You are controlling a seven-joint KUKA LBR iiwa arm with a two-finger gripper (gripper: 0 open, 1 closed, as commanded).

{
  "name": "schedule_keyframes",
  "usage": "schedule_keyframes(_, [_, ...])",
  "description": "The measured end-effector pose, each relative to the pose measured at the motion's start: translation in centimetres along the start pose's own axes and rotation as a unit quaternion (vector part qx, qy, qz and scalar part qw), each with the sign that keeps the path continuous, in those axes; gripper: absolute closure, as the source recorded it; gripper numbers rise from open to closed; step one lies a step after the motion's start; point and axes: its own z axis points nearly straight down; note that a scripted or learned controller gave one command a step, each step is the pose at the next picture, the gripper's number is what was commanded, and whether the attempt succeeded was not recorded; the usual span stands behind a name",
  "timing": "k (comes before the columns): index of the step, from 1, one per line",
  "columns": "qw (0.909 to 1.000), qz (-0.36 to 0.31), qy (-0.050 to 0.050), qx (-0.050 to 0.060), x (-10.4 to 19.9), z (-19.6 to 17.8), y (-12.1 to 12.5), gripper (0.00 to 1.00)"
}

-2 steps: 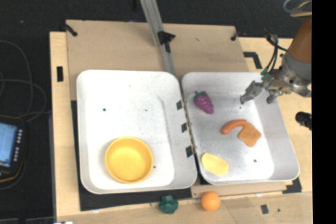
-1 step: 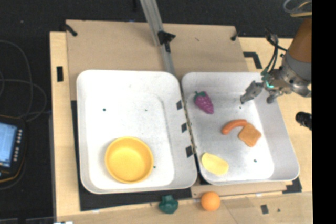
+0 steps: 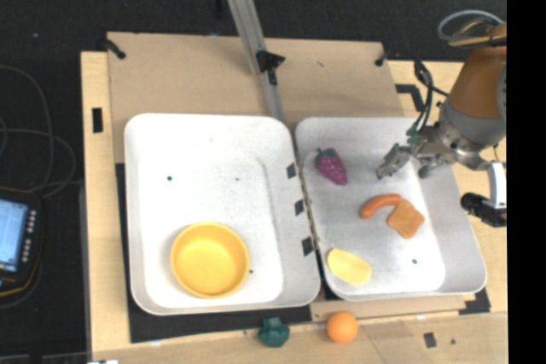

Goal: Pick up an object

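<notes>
Two shallow white plastic bins sit side by side on a tan bench: the left bin (image 3: 153, 149) and the right bin (image 3: 456, 264).

Left bin contents: one item, a round yellow plastic bowl (image 3: 210, 259), upright, in the near part of the bin, towards its middle.

Right bin contents: four items.
1. One purple toy grape cluster with a green stem (image 3: 332, 165), in the far left part of the bin.
2. One orange curved sausage-shaped toy (image 3: 379, 205), near the bin's centre.
3. One orange-brown blocky toy, roughly square (image 3: 406, 220), touching or just beside the near right end of the sausage-shaped toy; contact cannot be confirmed.
4. One pale yellow flat rounded toy (image 3: 349, 267), at the near left corner of the bin.

Outside the bins, on the bench's near edge: one small orange ball (image 3: 341, 326) and one small dark green object (image 3: 274, 332), near each other and just below the gap between the bins.

One grey arm with an orange band (image 3: 478, 89) enters from the right. Its two-finger gripper (image 3: 408, 162) hangs over the far right part of the right bin, with the fingers spread apart and nothing between them. The gripper is above and apart from the sausage-shaped toy and the blocky toy, and to the right of the grape cluster. All four items in the right bin lie on the bin floor.

One grey metal pole (image 3: 243, 13) rises at a slant from behind the bins.
</notes>
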Motion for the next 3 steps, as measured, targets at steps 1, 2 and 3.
schedule_keyframes(1, [1.0,0.002,0.0,0.0,-0.1,5.3,0.0,0.0])
schedule_keyframes(2, [1.0,0.001,-0.001,-0.003,-0.2,3.8,0.1,1.0])
schedule_keyframes(3, [1.0,0.001,-0.001,-0.005,-0.2,-2.5,0.9,1.0])
